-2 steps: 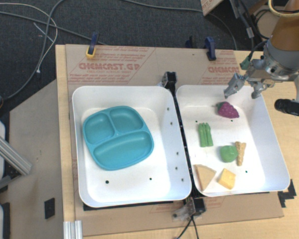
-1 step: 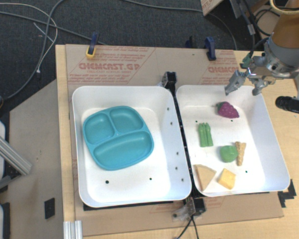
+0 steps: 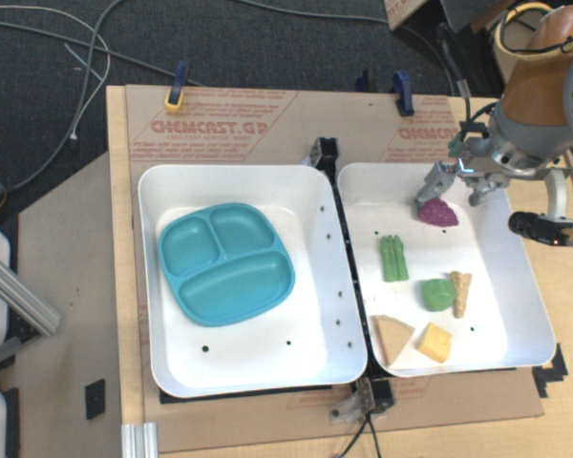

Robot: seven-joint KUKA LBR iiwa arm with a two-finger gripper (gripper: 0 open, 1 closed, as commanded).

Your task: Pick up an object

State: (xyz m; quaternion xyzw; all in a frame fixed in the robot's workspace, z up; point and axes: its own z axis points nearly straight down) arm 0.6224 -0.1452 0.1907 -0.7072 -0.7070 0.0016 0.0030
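My gripper (image 3: 455,193) hangs over the far part of the right bin (image 3: 516,284), its two fingers spread open. A purple lump (image 3: 438,214) lies on the bin floor just below the left fingertip (image 3: 430,197), not held between the fingers. Nearer the front of the same bin lie a green ridged piece (image 3: 393,258), a round green item (image 3: 438,294), a tan stick (image 3: 459,294), a tan wedge (image 3: 393,337) and a yellow block (image 3: 435,342).
The left bin (image 3: 162,351) holds a teal divided plate (image 3: 227,262). A black clamp (image 3: 324,151) sits at the far end of the ridge between the bins. Cables (image 3: 540,225) trail off the arm at the right.
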